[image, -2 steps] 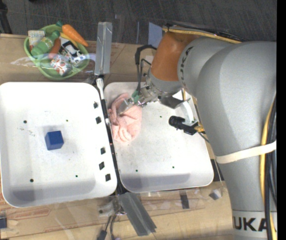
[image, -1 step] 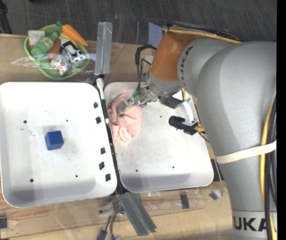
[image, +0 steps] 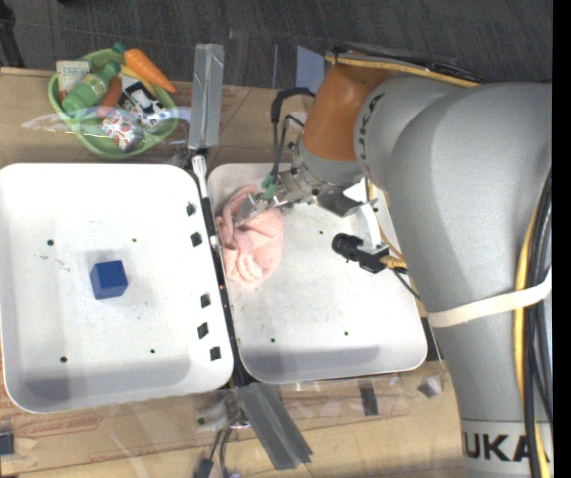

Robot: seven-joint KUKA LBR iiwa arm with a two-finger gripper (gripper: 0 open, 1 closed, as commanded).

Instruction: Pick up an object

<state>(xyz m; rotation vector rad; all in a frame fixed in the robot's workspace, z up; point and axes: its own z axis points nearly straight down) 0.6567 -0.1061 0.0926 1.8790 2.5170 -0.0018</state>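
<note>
A pink crumpled cloth (image: 248, 239) lies at the left side of the right bin (image: 325, 352), against the divider. My gripper (image: 265, 195) reaches down from the right and sits at the cloth's upper edge, touching or just above it. A blue cube (image: 109, 279) rests alone in the left bin (image: 26, 366). The big grey arm (image: 464, 197) with its orange band (image: 330, 118) covers the right bin's far right part.
A green bowl (image: 116, 103) full of toy food, with an orange carrot on top, stands behind the left bin. A black connector (image: 360, 252) hangs over the right bin. Metal brackets sit along the divider between the bins.
</note>
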